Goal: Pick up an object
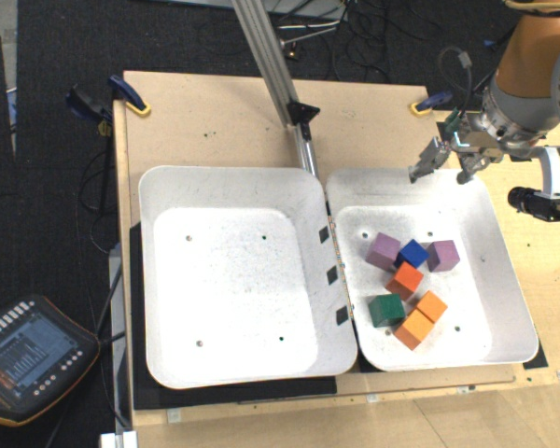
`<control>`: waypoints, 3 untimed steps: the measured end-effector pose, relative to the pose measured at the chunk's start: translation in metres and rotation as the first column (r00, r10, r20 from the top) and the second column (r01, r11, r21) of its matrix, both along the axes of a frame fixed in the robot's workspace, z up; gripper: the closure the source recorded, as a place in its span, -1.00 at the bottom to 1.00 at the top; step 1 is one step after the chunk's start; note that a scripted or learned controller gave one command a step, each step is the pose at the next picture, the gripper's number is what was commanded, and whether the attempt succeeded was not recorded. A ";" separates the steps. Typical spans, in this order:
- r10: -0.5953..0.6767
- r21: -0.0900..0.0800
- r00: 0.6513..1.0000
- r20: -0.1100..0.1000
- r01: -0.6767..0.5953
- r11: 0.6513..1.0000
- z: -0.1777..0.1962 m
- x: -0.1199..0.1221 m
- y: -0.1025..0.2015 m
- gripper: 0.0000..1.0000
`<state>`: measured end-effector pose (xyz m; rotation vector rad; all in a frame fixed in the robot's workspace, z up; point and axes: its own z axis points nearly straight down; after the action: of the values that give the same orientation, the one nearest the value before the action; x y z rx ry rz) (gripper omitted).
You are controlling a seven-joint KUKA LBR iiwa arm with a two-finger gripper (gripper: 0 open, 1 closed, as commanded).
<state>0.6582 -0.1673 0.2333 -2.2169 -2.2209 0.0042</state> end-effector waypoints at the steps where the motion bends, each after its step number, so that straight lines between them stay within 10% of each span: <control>1: 0.002 -0.002 1.000 0.004 -0.002 1.000 0.003 0.001 0.000 -1.00; 3: 0.002 -0.001 1.000 0.001 -0.002 1.000 -0.104 0.005 0.003 -1.00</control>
<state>0.6631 -0.1647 0.1291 -2.2161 -2.2237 0.0037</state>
